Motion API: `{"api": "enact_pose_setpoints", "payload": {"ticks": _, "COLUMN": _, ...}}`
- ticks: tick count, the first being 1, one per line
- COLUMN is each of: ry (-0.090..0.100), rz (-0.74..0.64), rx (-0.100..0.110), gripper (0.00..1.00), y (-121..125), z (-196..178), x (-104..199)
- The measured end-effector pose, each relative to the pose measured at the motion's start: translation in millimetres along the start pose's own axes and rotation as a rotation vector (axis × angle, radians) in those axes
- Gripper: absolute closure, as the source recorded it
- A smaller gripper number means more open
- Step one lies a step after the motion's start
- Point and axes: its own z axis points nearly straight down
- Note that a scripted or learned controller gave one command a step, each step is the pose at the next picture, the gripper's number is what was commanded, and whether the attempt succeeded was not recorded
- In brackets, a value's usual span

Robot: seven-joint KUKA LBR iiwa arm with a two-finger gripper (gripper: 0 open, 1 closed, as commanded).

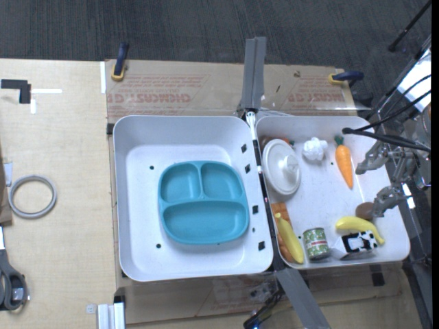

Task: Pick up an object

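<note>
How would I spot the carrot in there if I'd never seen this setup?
Look in the right-hand bin, toward its far right corner. The carrot lies there, just right of a small white lump. It is the one orange, tapering thing with a green tip; the banana nearer the front is yellow and curved.

A pale wooden tabletop (55, 136) sits before a dark carpeted floor (171, 12) along its far edge. Brown cardboard (178, 94) lies flat at the tabletop's far side, fastened by yellow-and-blue clamps (120, 64).
</note>
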Motion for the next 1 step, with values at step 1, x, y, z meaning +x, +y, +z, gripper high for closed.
{"api": "enact_pose_setpoints", "payload": {"ticks": 1, "ry": -0.014, "rz": -0.122, "rx": 0.005, "gripper": 0.00, "y": -61.5, "z": 168.8, "x": -12.2}}
